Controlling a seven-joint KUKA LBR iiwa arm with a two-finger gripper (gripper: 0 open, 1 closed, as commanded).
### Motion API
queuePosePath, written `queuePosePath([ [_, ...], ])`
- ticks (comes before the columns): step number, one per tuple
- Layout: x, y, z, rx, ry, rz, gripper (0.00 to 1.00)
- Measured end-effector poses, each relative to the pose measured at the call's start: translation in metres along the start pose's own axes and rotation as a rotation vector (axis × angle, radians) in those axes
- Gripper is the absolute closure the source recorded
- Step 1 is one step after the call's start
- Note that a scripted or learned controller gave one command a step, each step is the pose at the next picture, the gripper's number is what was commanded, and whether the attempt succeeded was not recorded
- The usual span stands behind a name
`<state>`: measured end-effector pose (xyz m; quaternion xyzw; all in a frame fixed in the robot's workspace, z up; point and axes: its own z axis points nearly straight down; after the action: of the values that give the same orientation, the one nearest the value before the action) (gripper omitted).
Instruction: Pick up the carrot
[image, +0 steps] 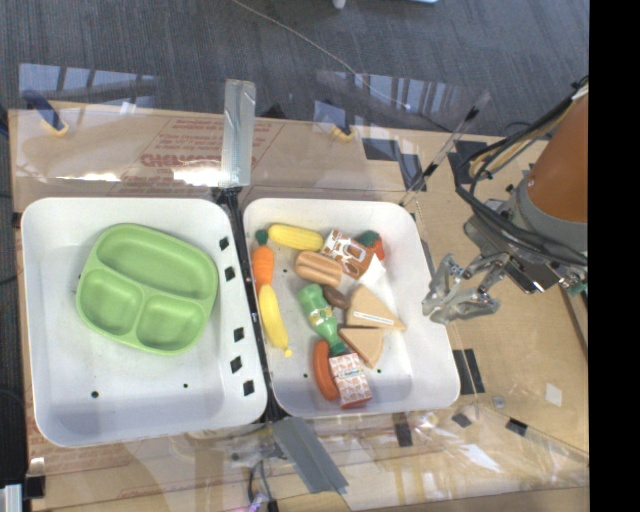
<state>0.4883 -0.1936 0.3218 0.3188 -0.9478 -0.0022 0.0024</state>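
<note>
Carrot (263, 266) lay in the right bin (432, 345), close along its left wall, long axis running near-to-far, green top at the far end. It was orange, short and blunt, just beyond a banana (272, 318). The tool (452, 296) hung outside the bin's right rim over the worktop (520, 390), fingers spread, gripping nothing.

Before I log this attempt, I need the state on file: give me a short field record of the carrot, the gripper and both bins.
carrot: lying in the right bin, by its left wall, beside the banana
gripper: outside the right bin, over the bench on its right side, holding nothing
left bin: holds a green divided plate
right bin: toy food, including corn and a hot dog
pick: not yet done
</note>
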Motion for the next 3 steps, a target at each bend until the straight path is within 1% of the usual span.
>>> queuePosePath([
  [1, -0.001, -0.021, -0.044, 0.010, -0.005, -0.076, 1.00],
  [2, -0.033, 0.052, 0.040, 0.002, -0.002, -0.499, 1.00],
  [3, 0.009, -0.018, -0.073, 0.020, -0.003, -0.516, 1.00],
])
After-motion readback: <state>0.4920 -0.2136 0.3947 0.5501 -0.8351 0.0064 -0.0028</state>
